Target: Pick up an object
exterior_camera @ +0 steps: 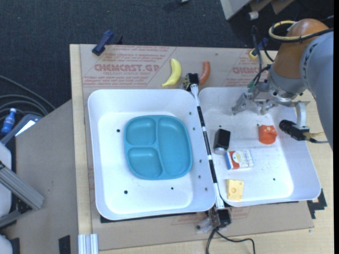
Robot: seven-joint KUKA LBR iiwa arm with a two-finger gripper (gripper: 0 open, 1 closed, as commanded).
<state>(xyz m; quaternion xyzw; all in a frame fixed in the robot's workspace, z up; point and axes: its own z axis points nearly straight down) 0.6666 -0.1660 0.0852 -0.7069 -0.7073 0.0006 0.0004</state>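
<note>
White bins sit side by side; the left bin (106,184) bears a blue tray (158,146), and the right bin (296,187) bears the pickable things: a black block (221,139), a small carton (239,159), a cheese wedge (235,189) and an orange cup (267,134). The gripper (253,102) hangs over the right bin's far end with its jaws spread and nothing between them. None of the objects lies under it; the cup is nearest, the block and carton further off. I judge the main risk is closing on bare floor if it descends here. The flat carton may slip from the jaws, and the block near the dividing wall may leave a finger no room
</note>
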